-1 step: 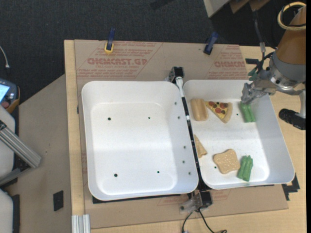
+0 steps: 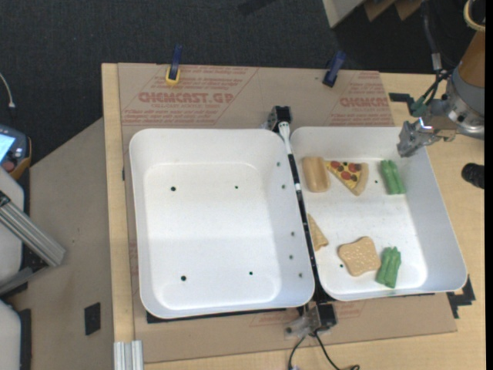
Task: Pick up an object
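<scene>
Left bin (image 2: 208, 230) lies wide open, its whole floor free for a pass from above. The divider (image 2: 296, 206) between the bins is the one ridge to clear in the middle. Right bin (image 2: 431, 206) is busier: bun (image 2: 314, 173), pizza slice (image 2: 347, 174) and a green piece (image 2: 392, 177) line up across the upper part, small gaps between them. Below that row, a bare strip of floor runs across the bin. Near the front, toast (image 2: 359, 256) and another green piece (image 2: 388, 267) sit touching, with a wedge (image 2: 316, 232) hugging the divider. The gripper (image 2: 408, 139) hangs over the top right corner, just above the upper green piece.
</scene>
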